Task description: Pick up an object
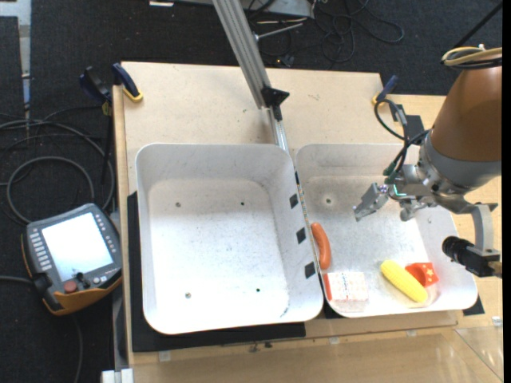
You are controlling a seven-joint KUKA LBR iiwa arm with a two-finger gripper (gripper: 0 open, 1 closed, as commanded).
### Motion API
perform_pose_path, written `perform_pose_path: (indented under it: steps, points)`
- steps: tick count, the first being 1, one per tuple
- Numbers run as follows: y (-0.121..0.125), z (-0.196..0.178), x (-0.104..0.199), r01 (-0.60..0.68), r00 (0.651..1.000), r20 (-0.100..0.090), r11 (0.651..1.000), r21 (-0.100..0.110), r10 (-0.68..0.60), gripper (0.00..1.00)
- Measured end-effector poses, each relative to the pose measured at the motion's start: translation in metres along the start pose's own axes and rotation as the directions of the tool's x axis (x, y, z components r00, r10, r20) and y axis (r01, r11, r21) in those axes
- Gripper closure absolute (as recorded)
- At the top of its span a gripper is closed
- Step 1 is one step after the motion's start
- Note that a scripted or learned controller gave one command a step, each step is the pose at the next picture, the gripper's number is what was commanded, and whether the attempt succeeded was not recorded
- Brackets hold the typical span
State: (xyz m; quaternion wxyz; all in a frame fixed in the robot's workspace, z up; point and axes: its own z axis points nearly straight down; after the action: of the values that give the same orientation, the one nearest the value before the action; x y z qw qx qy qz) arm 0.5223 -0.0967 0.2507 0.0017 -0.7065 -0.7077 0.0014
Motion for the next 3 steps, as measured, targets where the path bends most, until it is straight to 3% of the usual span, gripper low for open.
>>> perform_pose_path:
  steps: [1, 3]
  points:
    - [0.001, -0.002, 0.000, -0.002, 1.000, 0.001, 1.000, -0.004, 0.002, 0.00]
    - [-0.002, 0.126, -0.005, -0.004, 1.000, -0.001, 1.000, 0.003, 0.004, 0.00]
